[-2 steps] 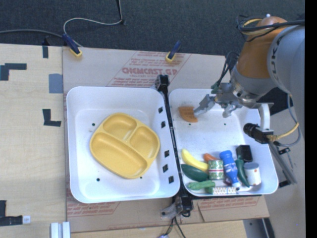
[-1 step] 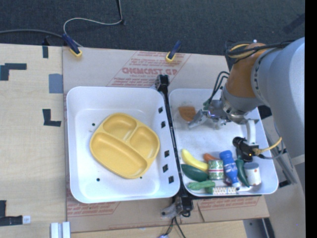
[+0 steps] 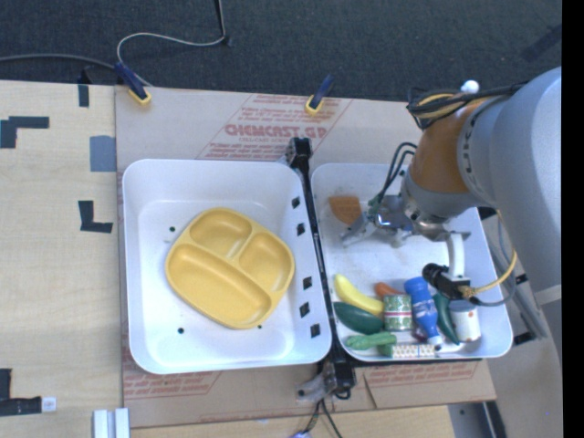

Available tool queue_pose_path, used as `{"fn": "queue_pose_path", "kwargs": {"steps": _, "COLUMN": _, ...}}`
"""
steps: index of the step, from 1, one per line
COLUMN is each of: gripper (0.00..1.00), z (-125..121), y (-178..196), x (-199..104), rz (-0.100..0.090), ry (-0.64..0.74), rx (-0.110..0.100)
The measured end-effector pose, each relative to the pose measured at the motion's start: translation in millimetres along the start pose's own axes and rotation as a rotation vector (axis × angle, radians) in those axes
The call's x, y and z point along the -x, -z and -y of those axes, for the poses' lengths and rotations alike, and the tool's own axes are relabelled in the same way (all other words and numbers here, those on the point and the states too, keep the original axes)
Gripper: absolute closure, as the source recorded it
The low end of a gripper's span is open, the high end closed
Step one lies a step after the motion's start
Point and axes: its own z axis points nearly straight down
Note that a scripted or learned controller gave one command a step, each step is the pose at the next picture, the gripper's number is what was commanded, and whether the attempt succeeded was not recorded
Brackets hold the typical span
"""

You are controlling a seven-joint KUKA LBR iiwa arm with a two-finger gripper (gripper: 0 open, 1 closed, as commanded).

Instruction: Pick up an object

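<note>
Brown piece (image 3: 345, 208), upper part of the right bin (image 3: 488, 349), just left of the gripper (image 3: 360, 234). Fingers spread open, holding nothing. Advice: centre the fingers over the piece, descend, close squarely. Heaped items at lower right make harder targets. Printing: "CHEMCAST GP" in red on the cardboard (image 3: 265, 128), upper centre.

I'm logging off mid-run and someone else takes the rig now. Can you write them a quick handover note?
Gripper: low in the right bin, near its back-left part; nothing visible between its fingers, open or shut unclear.
Brown piece lies just beside the gripper, toward the bin's back.
Banana, green items, can and blue bottle cluster along the bin's front.
Yellow tray sits in the left bin.
Done: the arm is down in the bin. Left: grasp and lift an object.
</note>
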Motion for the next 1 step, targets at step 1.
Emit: {"fn": "queue_pose_path", "kwargs": {"steps": 1, "gripper": 1.0, "z": -0.1, "y": 9.7, "x": 0.0, "rz": 0.0, "ry": 0.0, "rx": 0.0}}
